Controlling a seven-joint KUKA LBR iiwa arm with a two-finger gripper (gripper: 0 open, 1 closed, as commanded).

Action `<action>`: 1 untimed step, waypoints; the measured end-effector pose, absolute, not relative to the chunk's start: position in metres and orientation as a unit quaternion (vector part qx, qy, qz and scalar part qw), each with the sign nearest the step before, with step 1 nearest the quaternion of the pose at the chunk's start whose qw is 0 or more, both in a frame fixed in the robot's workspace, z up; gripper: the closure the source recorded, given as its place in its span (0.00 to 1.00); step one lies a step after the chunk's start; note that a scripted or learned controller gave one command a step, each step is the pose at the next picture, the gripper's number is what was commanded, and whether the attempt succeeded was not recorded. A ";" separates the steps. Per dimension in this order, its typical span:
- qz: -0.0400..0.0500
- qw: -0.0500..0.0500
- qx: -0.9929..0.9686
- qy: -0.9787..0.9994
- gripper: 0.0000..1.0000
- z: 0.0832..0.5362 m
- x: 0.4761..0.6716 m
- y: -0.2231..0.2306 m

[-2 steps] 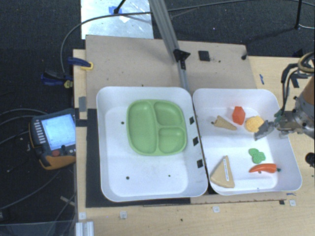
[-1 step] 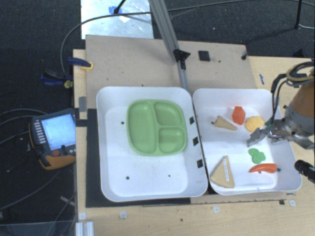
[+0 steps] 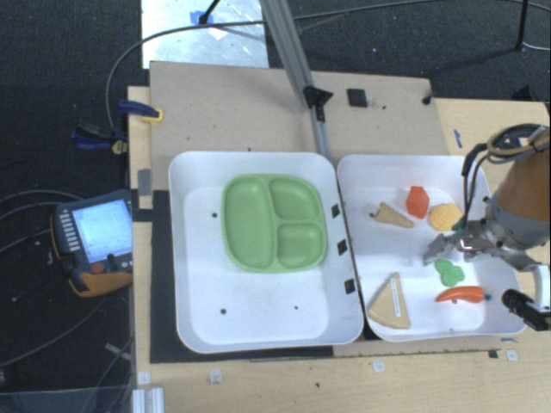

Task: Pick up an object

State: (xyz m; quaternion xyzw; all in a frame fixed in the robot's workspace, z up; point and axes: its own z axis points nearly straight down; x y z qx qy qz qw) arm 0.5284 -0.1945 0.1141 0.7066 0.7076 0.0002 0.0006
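Note:
The right bin holds several toy foods: an orange-red block, a yellow round piece, a tan wedge, a green leafy piece, a red-orange pepper-like piece and a sandwich wedge. My gripper reaches in from the right and sits low over the bin, just above the green piece and below the yellow one. It is small and grey against the white floor, and I see nothing clearly held in it.
The left bin holds a green divided plate. A grey pole slants over the bench behind the bins. A teach pendant lies on the floor at the left.

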 end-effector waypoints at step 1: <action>0.001 0.002 0.706 0.708 1.00 0.125 0.529 -0.195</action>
